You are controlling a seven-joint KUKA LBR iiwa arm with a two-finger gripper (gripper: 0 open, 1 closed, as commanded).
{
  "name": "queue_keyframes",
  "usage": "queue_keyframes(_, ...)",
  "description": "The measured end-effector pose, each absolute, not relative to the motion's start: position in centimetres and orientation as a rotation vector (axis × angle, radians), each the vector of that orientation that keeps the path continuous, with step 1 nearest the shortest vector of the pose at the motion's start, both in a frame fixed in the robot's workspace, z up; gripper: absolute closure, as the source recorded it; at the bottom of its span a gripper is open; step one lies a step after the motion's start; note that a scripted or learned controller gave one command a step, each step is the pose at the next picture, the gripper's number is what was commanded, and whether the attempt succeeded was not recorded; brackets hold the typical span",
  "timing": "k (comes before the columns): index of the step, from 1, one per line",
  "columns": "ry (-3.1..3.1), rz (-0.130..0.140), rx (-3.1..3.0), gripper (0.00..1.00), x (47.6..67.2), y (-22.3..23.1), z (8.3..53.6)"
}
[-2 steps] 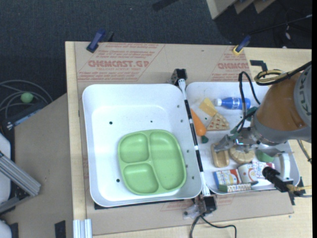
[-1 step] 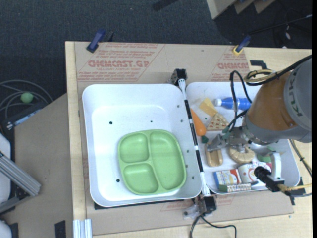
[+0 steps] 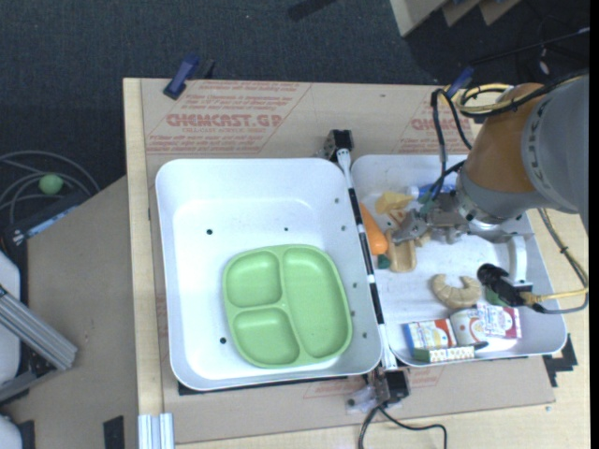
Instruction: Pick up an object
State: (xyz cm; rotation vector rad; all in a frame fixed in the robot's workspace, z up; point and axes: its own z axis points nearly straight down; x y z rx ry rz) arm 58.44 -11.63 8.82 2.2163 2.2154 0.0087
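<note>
Gripper (image 3: 412, 229) is seen low in the right bin (image 3: 552, 340), above small food-like pieces; whether anything is gripped cannot be told. Just beside its tip, toward the bin divider, an orange carrot-shaped piece (image 3: 375, 237) lies. A tan piece (image 3: 403, 255) sits directly under the tip. Both are judged light, rigid plastic, somewhat slippery; a hold across the narrow midsection is advised.

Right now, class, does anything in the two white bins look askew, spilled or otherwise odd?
Nothing looks spilled or damaged. The green three-compartment plastic tray lies flat but turned slightly askew in the left white bin. In the right white bin, the small cartons lie tipped on their sides at the near edge, and an orange carrot-like piece rests against the dividing wall.
</note>
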Motion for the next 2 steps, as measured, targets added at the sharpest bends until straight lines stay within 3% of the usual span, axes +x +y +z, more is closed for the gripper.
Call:
queue_keyframes(1,2.215,0.020,2.217,1.00,58.7,-11.4,10.1)
queue_keyframes(2,2.222,0.002,2.220,1.00,55.2,-6.4,21.3)
